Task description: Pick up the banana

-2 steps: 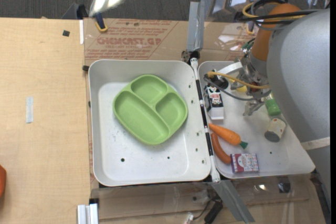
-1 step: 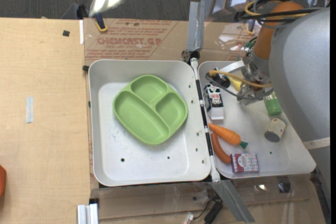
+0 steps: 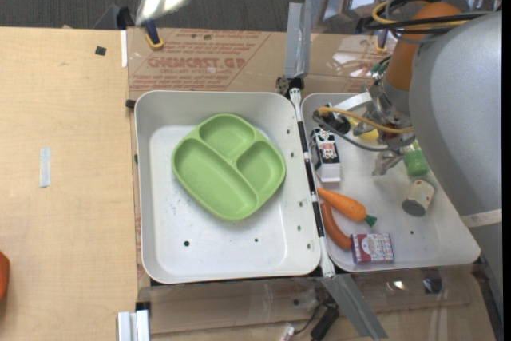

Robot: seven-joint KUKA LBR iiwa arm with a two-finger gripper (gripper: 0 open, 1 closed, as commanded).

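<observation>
The metal gripper (image 3: 389,161) hangs apparently open over the smooth white right bin (image 3: 447,239), beside the partly hidden yellow banana (image 3: 368,134).

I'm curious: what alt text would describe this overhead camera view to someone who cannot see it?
A grey robot arm reaches into the right white bin, which contains a banana, carrot, cork and small carton. The left bin holds a green divided plate.

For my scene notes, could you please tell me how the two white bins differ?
The left bin holds one green divided plate; the right bin holds several small things, among them a carrot and a pink box. The arm reaches over the right bin, not the left. Both are shallow and white.
</observation>
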